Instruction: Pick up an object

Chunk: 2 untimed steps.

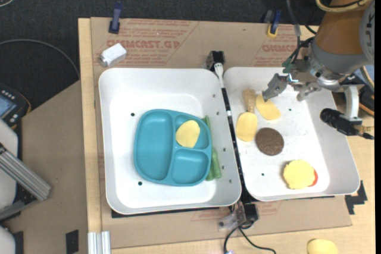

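Note:
My gripper (290, 91) hangs over the back of the right bin (333, 154), open with nothing between its fingers. Just below its left finger lie a yellow piece (268, 110) and a tan piece (250, 100). A yellow oval (246, 126) and a brown disc (269, 141) sit near the bin's middle. A yellow round item with a red edge (299, 174) lies toward the front. In the left bin (113, 128), a blue divided plate (161, 149) holds another yellow piece (188, 134).
A green strip (212, 159) lies along the blue plate's right side. A black divider (225, 105) runs between the bins. A white object (113, 55) rests on the cardboard behind the left bin. A yellow item (321, 245) lies off the bench front.

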Tool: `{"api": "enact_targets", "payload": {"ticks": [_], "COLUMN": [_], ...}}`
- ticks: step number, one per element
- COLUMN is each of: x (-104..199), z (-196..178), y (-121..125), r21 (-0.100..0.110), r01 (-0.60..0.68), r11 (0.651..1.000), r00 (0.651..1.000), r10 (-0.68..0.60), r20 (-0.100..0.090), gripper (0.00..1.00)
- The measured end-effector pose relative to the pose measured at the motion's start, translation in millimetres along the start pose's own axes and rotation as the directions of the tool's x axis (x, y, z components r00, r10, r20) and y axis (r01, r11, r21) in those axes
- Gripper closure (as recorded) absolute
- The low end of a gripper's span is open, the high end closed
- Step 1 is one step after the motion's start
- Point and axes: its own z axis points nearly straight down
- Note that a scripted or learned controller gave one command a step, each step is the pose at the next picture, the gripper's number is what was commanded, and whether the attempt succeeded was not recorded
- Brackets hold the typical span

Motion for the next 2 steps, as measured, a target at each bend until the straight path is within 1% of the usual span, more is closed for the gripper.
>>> {"api": "enact_targets", "payload": {"ticks": [1,2], "x": [0,-22], "z": [-11,-9], "y": [1,-57], "r21": [-0.004,0.004], "r01": [0.0,-0.003], "r11": [1.0,1.0], "r00": [1.0,1.0], "r10": [0.0,0.003], "r20": [0.001,0.0], "gripper": [1.0,1.0]}}
